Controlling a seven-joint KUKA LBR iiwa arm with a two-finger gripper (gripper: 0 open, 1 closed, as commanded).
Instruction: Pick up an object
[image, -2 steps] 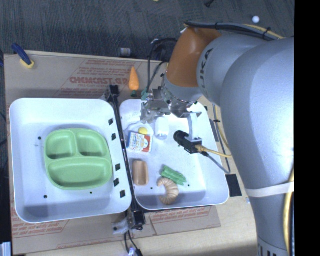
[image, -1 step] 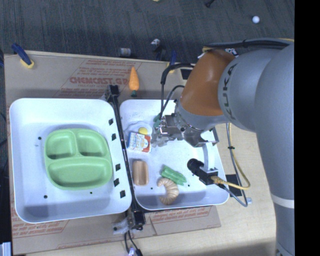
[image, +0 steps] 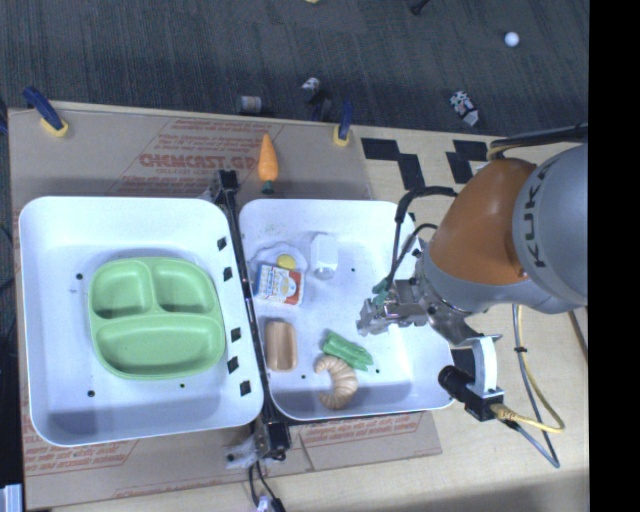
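the grey arm with its orange band comes in from the right and bends down over the right bin. its jaws hang low near that bin's right side, just beside the green toy; whether they are open or shut i cannot tell, since the metal parts blur together, and nothing can be seen between them.

in the right bin lie several things: a small packet with red and blue print near the left wall, a tan bun below it, a croissant near the front edge with the green toy touching its upper side, and a small white cup toward the back.

the left bin holds a green divided plate. an orange carrot lies on the cardboard on the table behind the bins.
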